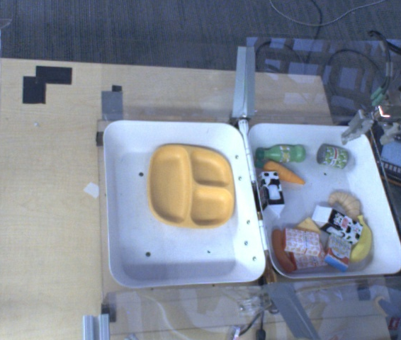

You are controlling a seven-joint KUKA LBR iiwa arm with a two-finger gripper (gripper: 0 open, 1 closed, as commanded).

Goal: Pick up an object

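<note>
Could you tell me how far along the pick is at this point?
Nothing looks picked yet: the green bottle, carrot and can lie in the right bin. The pincer hangs over that bin's far right corner. Descending, gripping and lifting remain.

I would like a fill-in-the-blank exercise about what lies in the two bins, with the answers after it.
1. The yellow divided tray lies in the ____ bin.
2. The orange carrot lies just below the ____ bottle.
3. The gripper hovers near the right bin's ____ right corner.
4. The banana lies near that bin's ____ right corner.

Answers: left; green; upper; lower
</note>
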